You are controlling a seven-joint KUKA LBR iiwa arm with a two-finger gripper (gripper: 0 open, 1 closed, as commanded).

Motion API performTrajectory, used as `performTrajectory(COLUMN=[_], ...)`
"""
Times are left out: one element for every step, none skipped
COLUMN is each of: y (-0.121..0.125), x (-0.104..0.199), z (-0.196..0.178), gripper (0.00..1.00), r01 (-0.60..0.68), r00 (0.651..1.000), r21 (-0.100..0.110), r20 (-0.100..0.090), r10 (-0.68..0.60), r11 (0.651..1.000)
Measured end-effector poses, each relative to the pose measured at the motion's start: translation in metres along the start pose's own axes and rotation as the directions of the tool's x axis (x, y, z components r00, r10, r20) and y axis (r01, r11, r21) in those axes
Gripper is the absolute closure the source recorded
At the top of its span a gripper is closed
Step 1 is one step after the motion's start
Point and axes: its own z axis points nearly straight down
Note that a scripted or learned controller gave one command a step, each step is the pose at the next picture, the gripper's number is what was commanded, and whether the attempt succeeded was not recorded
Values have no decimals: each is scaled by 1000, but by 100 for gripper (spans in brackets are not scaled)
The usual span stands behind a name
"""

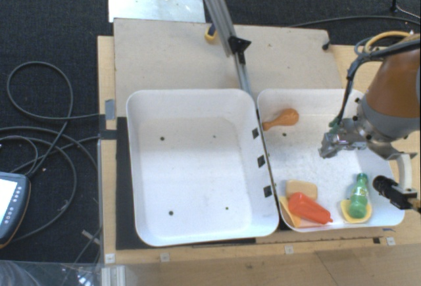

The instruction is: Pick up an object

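The right bin (299,93) holds several objects. A brown drumstick-shaped toy (282,119) lies near its back left. Along the front lie a tan block (302,189), a red-orange piece (308,210), and a green bottle (358,196) resting on a yellow piece (356,214). My gripper (334,144) hangs over the middle right of this bin, above bare white floor, between the drumstick and the bottle. Nothing shows held in it.
The left bin (191,95) sits beside the right one, with black clips along the shared wall (261,161). A slanted metal pole (220,8) crosses above the back of the bench. Cables and a tablet (10,202) lie on the floor at left.
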Motion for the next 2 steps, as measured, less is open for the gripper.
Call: performTrajectory(y=[6, 21], x=[51, 102], z=[-15, -20], gripper=[100, 100], r01=[0, 0], r00=[1000, 1000], r21=[-1, 0], r20=[0, 0], r10=[0, 0], r11=[1000, 1000])
